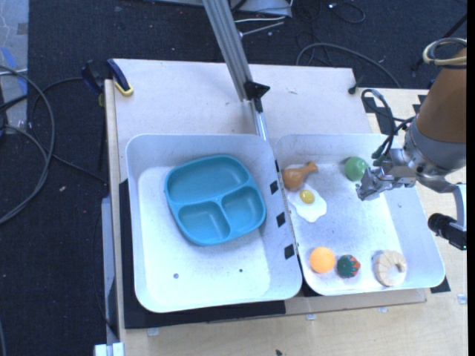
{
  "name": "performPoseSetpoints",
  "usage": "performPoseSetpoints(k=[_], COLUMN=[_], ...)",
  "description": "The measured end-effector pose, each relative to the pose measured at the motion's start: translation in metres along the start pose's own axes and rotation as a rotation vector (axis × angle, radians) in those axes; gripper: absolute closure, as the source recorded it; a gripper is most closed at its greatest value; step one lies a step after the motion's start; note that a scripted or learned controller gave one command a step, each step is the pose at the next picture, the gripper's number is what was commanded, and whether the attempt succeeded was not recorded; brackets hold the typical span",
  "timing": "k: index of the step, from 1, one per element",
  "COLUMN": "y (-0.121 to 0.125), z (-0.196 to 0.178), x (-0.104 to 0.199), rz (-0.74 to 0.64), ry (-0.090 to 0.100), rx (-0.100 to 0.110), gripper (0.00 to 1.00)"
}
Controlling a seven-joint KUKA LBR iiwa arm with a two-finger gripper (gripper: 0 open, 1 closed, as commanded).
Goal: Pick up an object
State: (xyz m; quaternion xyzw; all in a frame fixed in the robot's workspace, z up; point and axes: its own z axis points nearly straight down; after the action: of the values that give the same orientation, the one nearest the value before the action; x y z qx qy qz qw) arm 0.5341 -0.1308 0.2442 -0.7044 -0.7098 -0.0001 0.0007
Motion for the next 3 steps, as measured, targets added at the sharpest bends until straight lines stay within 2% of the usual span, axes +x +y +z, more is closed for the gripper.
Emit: performPoseSetpoints(k=[2,3], y=[0.054,0.070], z=[-0.005,0.011], x=[0.107,0.154], rz=[-0.001,0.000], ry=[0.000,-0.001], rx=[-0.004,-0.002], gripper=[1.00,1.00])
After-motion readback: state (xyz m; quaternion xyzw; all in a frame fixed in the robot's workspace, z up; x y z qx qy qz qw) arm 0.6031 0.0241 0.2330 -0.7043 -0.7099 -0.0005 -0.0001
